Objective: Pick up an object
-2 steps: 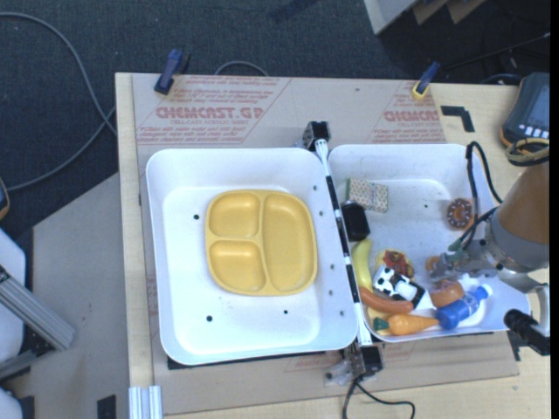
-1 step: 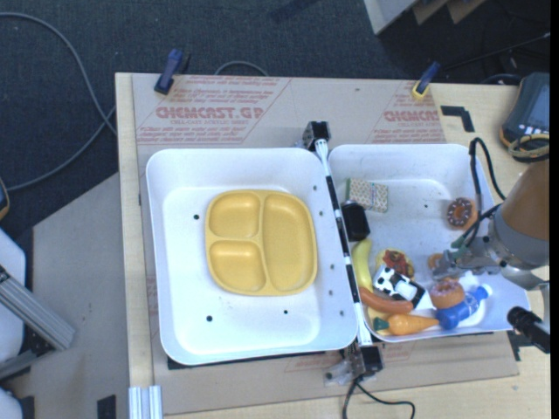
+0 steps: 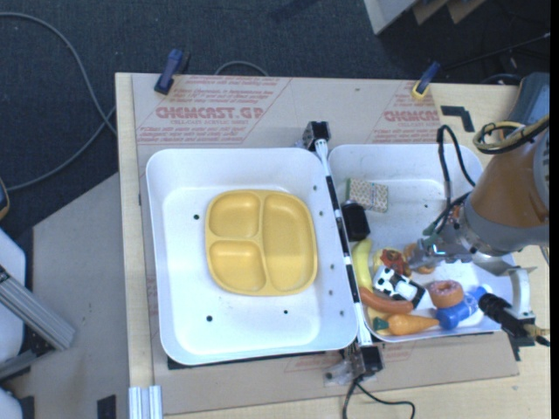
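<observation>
Camera view: the hand (image 3: 425, 253) hung low in the right bin (image 3: 397, 159), its spread impossible to tell, just beside toy food at 6 o'clock: banana (image 3: 361, 264), carrot (image 3: 412, 324), doughnut (image 3: 448, 293). A yellow divided plate (image 3: 261, 241) lay in the left bin (image 3: 175, 260).

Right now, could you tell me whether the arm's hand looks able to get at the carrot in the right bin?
Probably yes. The carrot lies uncovered on top near the bin's front wall, just below the hand; only the hot dog beside it crowds the approach.

Arm (image 3: 511, 203) reaches leftward; tool (image 3: 426, 253) pointed down.
</observation>
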Tool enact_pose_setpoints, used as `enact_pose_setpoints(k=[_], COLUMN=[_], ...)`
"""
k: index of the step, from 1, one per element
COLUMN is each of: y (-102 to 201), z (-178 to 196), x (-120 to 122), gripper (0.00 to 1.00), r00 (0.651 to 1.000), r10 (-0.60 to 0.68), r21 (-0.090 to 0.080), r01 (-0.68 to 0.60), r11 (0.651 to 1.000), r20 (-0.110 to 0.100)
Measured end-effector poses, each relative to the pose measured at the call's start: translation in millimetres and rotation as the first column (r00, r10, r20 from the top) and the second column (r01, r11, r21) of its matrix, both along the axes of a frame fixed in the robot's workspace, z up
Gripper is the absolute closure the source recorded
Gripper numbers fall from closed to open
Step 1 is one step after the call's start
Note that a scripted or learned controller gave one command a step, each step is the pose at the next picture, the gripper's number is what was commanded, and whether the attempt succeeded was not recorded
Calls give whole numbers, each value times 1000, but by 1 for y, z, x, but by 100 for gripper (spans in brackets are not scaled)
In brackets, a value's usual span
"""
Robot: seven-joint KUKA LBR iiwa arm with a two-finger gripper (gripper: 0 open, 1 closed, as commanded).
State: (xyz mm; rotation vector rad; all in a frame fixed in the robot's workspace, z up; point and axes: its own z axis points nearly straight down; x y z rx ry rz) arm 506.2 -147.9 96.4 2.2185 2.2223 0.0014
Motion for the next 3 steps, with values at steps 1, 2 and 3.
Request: enact_pose_setpoints(k=[1, 2, 3], y=[-42, 1, 92], z=[81, 61, 88], x=[-24, 12, 73], gripper=[100, 100, 100], r00=[1000, 1000, 1000], r10=[-3, 0, 1], r21=[-2, 0, 1], r01=[3, 0, -1], r11=[1000, 1000, 1000], r20=[1, 0, 0])
